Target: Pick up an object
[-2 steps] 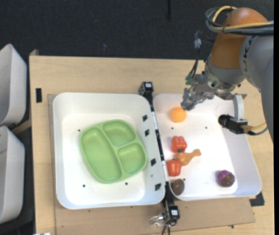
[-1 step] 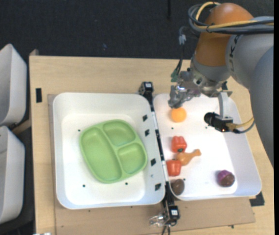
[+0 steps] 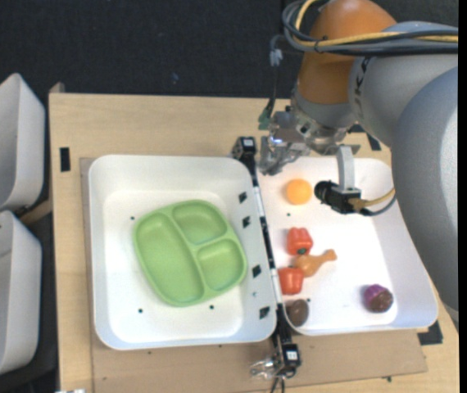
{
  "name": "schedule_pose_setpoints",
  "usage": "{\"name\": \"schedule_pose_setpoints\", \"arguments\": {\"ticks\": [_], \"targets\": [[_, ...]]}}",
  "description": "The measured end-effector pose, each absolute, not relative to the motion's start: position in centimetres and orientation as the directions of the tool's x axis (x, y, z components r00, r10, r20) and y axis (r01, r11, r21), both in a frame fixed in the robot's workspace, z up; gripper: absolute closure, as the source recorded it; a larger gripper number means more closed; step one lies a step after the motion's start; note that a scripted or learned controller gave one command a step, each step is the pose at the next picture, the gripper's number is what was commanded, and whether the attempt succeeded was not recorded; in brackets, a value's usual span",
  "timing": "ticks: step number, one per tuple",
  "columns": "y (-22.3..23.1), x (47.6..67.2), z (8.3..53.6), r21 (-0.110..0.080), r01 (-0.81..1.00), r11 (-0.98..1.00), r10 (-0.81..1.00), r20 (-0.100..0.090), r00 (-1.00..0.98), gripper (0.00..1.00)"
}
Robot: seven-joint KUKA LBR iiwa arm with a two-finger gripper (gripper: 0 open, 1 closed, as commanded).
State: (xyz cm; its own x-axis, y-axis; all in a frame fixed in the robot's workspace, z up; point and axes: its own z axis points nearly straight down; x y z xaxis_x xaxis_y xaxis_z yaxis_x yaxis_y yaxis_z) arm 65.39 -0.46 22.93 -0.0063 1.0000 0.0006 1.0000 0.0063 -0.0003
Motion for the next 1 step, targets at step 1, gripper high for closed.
{"name": "schedule_pose_setpoints", "arguments": {"ticks": [1], "targets": [[4.77,65.53,22.09,-0.003,1.0,0.007,1.0,0.001,-0.007,1.0]]}}
